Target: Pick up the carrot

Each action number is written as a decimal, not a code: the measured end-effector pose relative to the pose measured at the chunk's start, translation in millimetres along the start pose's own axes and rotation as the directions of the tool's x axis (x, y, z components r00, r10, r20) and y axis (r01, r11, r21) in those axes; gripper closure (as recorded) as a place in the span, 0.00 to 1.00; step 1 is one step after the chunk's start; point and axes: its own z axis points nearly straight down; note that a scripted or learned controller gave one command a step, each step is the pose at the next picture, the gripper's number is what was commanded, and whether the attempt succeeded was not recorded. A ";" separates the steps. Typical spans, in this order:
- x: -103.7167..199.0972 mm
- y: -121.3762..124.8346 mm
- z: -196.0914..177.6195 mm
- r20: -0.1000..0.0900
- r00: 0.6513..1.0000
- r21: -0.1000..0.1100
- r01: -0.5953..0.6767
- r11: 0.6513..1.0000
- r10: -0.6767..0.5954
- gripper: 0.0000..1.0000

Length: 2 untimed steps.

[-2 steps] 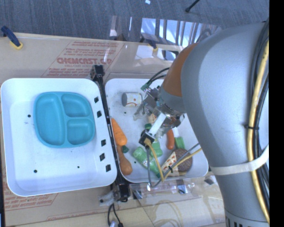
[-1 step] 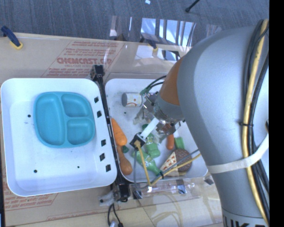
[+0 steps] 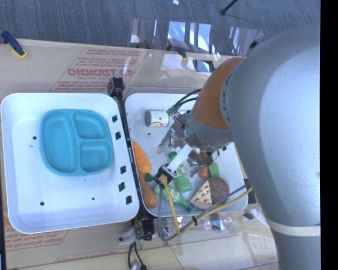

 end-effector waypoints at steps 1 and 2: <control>7.7 -52.7 4.4 0.008 0.983 0.007 0.185 0.983 -0.185 0.00; -6.6 4.6 3.0 0.008 0.999 -0.001 0.048 0.999 -0.048 0.00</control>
